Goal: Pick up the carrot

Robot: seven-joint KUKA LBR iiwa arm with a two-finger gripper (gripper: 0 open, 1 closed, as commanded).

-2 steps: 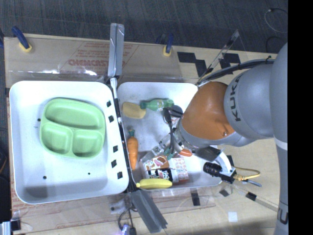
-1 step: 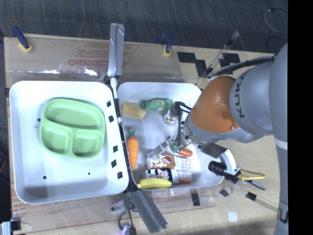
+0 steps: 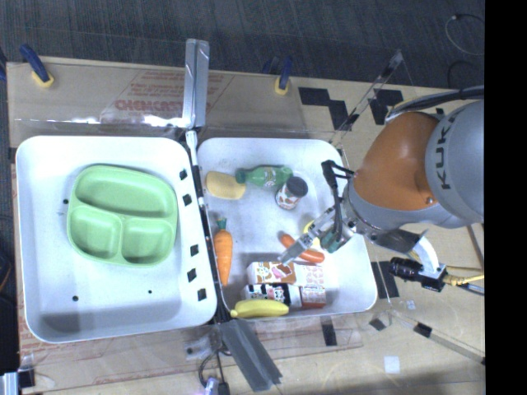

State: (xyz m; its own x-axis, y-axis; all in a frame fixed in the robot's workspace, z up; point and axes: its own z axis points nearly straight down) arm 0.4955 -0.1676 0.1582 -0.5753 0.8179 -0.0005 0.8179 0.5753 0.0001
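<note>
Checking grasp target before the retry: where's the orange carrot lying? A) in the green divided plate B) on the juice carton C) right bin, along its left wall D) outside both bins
C: the orange tapered carrot lies in the right white bin, beside its left wall.

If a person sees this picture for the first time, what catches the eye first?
Probably the green divided plate alone in the left bin. Next, the arm's orange band at the right, with the gripper low over a small red item in the crowded right bin; the carrot lies apart near its left wall.
</note>
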